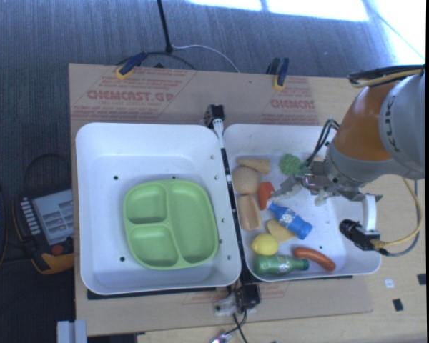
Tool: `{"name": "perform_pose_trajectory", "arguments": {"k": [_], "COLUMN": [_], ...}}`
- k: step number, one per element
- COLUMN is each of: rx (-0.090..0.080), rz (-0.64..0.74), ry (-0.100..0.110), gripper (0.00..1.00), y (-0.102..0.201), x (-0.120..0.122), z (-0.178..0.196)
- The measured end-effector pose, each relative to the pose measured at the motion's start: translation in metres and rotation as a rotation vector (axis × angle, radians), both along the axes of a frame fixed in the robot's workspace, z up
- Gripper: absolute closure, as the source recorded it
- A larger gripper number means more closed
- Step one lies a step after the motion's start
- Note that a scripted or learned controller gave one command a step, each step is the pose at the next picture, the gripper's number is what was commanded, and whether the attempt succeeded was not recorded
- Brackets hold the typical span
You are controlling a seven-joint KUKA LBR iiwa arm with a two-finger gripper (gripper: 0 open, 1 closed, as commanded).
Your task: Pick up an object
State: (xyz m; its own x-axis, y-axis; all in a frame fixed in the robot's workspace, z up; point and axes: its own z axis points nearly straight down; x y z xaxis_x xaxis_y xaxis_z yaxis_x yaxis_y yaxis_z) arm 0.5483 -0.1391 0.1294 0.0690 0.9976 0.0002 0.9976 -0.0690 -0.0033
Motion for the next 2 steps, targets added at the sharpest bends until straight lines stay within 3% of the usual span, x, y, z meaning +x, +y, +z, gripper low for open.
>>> {"name": "perform_pose_trajectory", "arguments": {"k": [1, 2], "rx": [-0.012, -0.012], "rz": [-0.112, -0.112], "ry": [-0.022, -0.02], "gripper": [0.0, 1.0], "y": [0.0267, 0.0266], "x": [-0.0416, -0.0417], "z": [-0.0394, -0.0299]}}
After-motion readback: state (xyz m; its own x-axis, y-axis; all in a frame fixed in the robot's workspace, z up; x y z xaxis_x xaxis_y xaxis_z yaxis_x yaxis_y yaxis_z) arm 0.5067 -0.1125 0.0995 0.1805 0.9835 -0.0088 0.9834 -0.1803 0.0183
